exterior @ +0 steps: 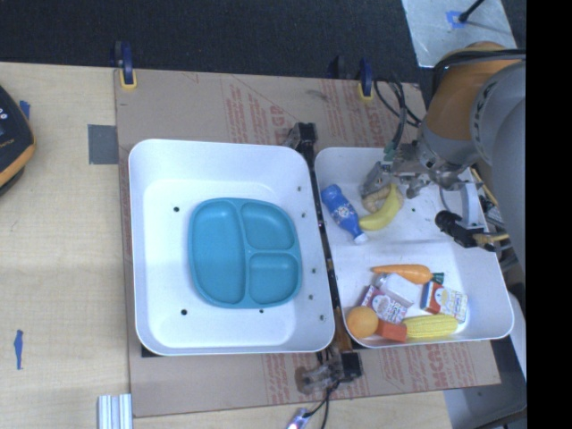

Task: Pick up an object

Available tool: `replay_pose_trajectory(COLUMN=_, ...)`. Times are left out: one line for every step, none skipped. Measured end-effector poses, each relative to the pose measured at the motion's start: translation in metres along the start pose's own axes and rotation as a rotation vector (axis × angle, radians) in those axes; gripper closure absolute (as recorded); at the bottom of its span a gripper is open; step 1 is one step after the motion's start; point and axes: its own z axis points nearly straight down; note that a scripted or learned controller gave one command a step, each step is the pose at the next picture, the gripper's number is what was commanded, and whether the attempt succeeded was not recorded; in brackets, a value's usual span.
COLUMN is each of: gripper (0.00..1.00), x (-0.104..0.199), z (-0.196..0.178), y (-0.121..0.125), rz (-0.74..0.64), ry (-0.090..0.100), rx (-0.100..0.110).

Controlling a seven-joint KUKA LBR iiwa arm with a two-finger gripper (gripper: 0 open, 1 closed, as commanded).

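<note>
In the right bin (483,266), a yellow banana (386,213) lies near the back, next to a blue bottle (342,211) with a white cap. My gripper (391,182) hangs right over the banana's upper end, touching or nearly touching it. The banana's lower part still rests on the bin floor. Toward the front of the same bin lie a carrot (402,273), an orange (361,321), a corn cob (431,328) and two snack packets (391,300).
The left bin (156,239) holds a blue divided plate (245,250). The grey arm with its orange band (469,88) comes in over the right bin's back right corner. Cables and clamps sit along the bins' back edge.
</note>
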Motion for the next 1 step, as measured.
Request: replay_pose_trajectory(gripper=0.00, x=-0.0073, z=0.0000, y=0.0000, rz=0.001, ry=0.000, rx=-0.001)
